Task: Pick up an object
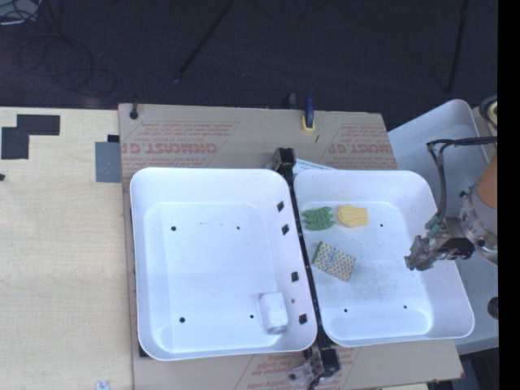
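The likeliest things for me to pick up lie in the right bin (443, 315): a green toy (318, 218) and a yellow toy (352, 215) just beside each other near its far left side, and a patterned square pad (334, 261) a little nearer the camera, close to the divider. In the left bin (150, 299) a small white block (274, 311) sits near the front right corner. All four rest on the bin floors, so nothing is lifted yet. My gripper (422, 254) hangs over the right edge of the right bin, well apart from the three toys, with nothing between its tips; whether it is spread or pressed together I cannot tell. By my reckoning the whole job remains: choose one, travel across, descend, close, raise. Both bins sit on cardboard on the worktop (57, 250).
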